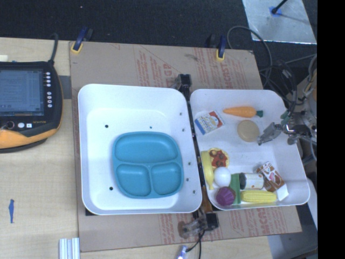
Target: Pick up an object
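Note:
The right bin [291, 161] holds the objects. An orange carrot [240, 111] lies at its far side, with a blue-and-white carton [208, 122] to its left. A tan round bun [248, 130] sits in the middle. Along the near side are a yellow banana [207, 169], a white egg [221, 176], a purple round piece [226, 196], a small bottle [249, 181], a corn cob [259, 197] and a brown packet [270, 176]. My gripper [277, 131] hangs over the bin's right side, just right of the bun, with nothing seen in it.
The left bin [97, 144] holds a blue divided plate [146, 163]. A teach pendant [27, 104] lies at the far left of the bench. Cables run behind the right bin. Clamps [220, 50] pin the cardboard sheet at the back.

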You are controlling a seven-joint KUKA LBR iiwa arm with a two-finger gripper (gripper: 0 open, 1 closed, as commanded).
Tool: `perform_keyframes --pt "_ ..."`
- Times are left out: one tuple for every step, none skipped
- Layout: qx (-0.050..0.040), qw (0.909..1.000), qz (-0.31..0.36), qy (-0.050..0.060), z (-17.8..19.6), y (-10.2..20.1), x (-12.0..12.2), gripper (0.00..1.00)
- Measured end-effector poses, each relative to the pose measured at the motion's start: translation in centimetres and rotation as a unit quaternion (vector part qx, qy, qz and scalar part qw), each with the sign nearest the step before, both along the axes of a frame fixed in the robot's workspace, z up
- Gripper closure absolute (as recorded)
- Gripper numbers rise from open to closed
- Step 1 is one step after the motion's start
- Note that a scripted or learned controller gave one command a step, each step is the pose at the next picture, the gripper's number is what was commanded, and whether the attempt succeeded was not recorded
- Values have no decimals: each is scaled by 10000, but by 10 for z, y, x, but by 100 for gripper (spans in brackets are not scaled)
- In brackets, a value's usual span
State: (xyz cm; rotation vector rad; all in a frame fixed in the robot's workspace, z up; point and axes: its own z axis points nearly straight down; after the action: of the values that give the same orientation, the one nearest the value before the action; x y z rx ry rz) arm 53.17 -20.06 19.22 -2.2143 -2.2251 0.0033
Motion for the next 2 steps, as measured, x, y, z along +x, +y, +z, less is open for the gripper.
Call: perform_keyframes --pt "-7 10000 8 6 -101 8 68 0" --pt "-2 10000 4 6 -101 5 -40 0"
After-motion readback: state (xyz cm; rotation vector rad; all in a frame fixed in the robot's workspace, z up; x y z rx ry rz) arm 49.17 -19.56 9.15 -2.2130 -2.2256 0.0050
